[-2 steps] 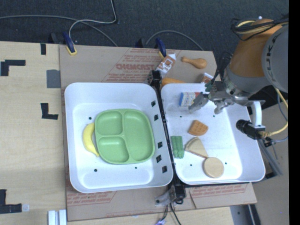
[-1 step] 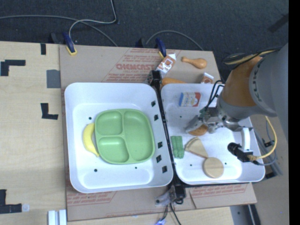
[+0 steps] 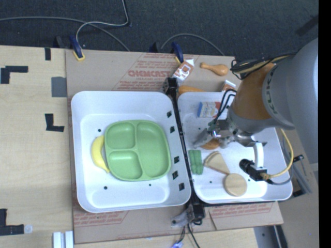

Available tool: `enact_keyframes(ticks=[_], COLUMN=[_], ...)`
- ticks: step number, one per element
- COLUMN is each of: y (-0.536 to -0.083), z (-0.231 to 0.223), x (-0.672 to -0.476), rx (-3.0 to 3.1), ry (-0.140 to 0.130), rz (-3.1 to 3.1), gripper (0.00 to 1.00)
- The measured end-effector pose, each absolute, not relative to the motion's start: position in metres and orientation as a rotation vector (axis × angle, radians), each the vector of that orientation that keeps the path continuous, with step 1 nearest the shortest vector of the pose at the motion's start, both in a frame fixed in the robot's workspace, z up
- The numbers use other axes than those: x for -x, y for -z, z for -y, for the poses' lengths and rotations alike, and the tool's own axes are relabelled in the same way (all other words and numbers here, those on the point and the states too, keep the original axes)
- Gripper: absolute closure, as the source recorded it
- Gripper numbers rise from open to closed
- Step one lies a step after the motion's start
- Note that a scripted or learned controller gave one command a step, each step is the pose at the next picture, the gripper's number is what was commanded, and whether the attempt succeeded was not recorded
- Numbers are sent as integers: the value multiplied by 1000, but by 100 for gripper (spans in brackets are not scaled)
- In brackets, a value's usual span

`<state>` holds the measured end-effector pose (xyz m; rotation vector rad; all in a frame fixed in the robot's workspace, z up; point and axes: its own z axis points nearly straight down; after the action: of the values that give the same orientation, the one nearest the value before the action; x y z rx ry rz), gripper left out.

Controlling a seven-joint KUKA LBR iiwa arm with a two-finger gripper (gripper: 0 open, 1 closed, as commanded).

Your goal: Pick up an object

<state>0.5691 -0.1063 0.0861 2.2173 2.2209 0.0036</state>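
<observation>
1. Camera view — the grey arm's gripper hangs low in the right bin, over a brown object; its grip cannot be made out.
2. Nearby lie a green block, a tan wedge and a round wooden disc.
3. The left bin holds a green divided plate over a banana.

- Arm: fat grey shell, rounded, smooth
- Orange band w/ black cables looped over it
- Yellow cable + black connector beside band, lower down
</observation>
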Motion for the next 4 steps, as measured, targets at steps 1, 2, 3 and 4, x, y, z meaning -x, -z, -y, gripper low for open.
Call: enact_keyframes(ticks=[1, 2, 3, 4], y=[-96, -96, -85, -95], z=[106, 106, 109, 112], x=[-569, -569, -669, -667], rx=[-2217, -2217, -2217, -2220], ry=[-4, -3, -1, 16], rz=[-2221, -2221, -2222, -2225], gripper=[100, 0, 0, 100])
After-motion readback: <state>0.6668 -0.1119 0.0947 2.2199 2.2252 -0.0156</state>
